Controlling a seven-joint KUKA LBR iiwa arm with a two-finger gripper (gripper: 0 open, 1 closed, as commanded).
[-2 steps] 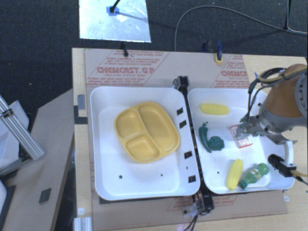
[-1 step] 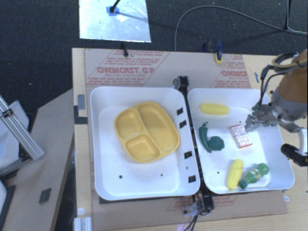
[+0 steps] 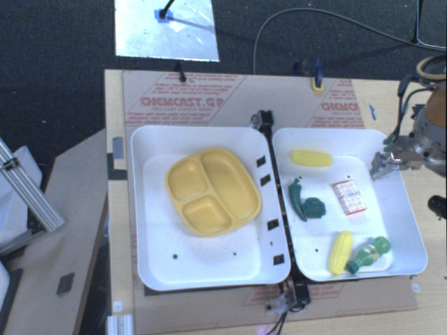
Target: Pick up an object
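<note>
Yellow plastic is dominating the left bin [image 3: 150, 208]: a three-compartment tray [image 3: 213, 190] is lying flat near the middle of that bin, turned at a slant to the bin's walls. The right bin [image 3: 408, 222] is sitting just beside it, the two rims meeting along a dark strip with black clips.

In the right bin, a yellow corn cob [image 3: 311, 159] is lying near the far wall. A dark green pepper-like toy [image 3: 304, 202] is resting toward the bin's left side, and a small red-and-white box [image 3: 349, 197] is lying just to its right, apart from it. Near the front wall, a second yellow corn cob [image 3: 340, 252] is lying lengthwise, and a green bottle [image 3: 369, 254] is lying tilted right beside it, seemingly touching.

The hand [image 3: 385, 163] is hovering at the right bin's far right rim, with the grey arm reaching in from the right edge. It is standing well apart from every object in the bin, with nothing between its metal tips; whether they are apart or together is too blurred to tell.

Both bins are resting on a brown cardboard-like sheet [image 3: 230, 96] printed with red lettering, lying on the pale bench [image 3: 84, 180]. A shiny metal plate [image 3: 164, 19] is lying on the dark floor beyond the bench.
</note>
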